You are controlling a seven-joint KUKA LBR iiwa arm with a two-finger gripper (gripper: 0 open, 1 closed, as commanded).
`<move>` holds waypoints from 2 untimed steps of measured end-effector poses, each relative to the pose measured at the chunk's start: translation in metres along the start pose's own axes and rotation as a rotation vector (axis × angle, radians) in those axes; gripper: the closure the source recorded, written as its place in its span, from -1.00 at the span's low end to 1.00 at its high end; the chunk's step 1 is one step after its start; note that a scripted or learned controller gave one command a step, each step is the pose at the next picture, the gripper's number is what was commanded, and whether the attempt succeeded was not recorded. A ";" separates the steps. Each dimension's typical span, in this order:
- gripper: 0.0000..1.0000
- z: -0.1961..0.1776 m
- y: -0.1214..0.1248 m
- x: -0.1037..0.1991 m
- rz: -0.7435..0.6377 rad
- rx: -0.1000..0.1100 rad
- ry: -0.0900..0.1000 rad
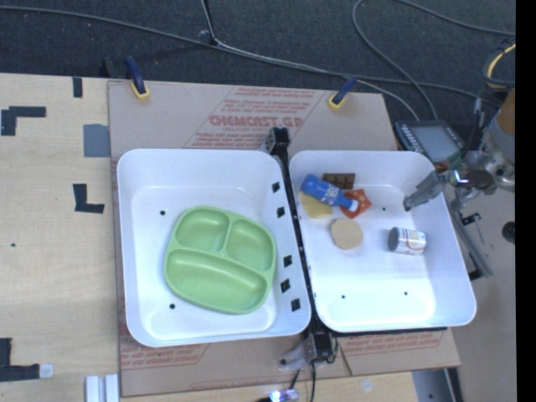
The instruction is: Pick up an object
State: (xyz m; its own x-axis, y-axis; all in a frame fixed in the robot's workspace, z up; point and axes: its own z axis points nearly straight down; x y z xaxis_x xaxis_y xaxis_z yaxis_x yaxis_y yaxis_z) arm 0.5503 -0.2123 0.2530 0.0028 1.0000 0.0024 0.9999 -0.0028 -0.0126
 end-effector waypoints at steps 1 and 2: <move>-1.00 -0.007 0.002 0.001 -0.004 -0.012 -0.003; -1.00 0.037 0.002 0.004 -0.004 -0.008 -0.002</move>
State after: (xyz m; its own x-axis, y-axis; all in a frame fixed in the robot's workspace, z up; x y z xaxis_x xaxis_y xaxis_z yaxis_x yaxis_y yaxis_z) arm 0.5517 -0.2085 0.2162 -0.0014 1.0000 0.0001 1.0000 0.0014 -0.0051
